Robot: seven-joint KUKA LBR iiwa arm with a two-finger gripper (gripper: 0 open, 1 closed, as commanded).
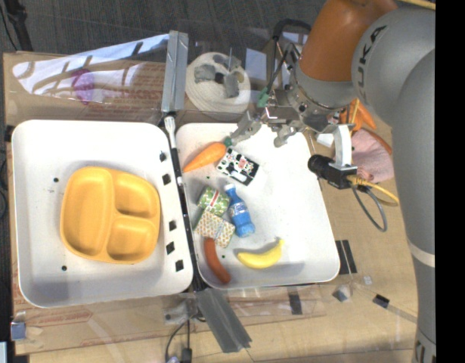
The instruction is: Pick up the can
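Found the claw (264,133) spread open and empty above the far edge of the right bin (296,195), well apart from the green can (212,199) wedged between the blue bottle (238,212), the patterned packet (215,227) and the bin's left wall, and judged a descent into so tight a cluster likely to catch the bottle or strike the wall.

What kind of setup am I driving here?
Most likely a lab bench for robot picking trials: two white bins side by side, toy food such as a banana and carrot, and a KUKA arm.
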